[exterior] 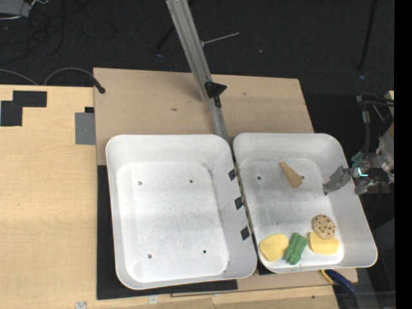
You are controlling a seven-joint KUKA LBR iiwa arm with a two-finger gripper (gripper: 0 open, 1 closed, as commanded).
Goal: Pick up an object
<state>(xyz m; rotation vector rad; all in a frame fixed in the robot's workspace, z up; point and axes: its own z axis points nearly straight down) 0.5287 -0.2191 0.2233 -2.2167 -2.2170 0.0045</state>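
The right bin [257,148] holds a tan wedge [291,174] near its middle. Along its front edge lie a speckled cookie [323,225], a yellow piece [324,244], a green piece [296,248] and another yellow piece [274,247]. My gripper [353,182] hangs at the bin's right rim, to the right of the wedge and behind the cookie. Its two fingers stand apart, open, with nothing between them.
The left bin [168,148] stands beside the right one, with black clips joining them along the shared wall. A slanted metal rail [193,50] rises behind the bins. Wooden bench panels lie to the left and behind.
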